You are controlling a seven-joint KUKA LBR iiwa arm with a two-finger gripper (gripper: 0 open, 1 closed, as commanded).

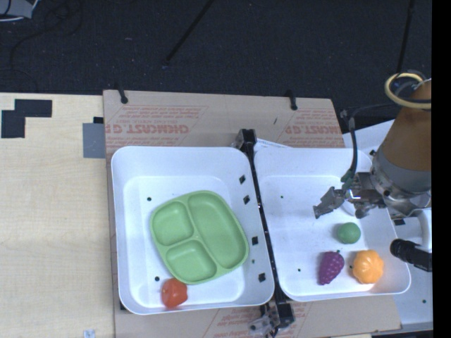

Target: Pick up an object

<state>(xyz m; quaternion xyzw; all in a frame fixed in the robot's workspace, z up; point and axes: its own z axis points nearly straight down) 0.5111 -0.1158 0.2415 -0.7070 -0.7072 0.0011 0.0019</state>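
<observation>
Our gripper [337,201] hangs over the right bin [296,273], mid-bin toward its right side; we can't tell from this angle how it's set. It grips nothing we can see. A green ball [347,232] lies just near-side of it. Nearer still, purple grapes [330,267] sit beside an orange fruit [368,266]. The left bin [134,189] has a green divided plate [199,236], with a red fruit [174,292] at its near edge.
</observation>
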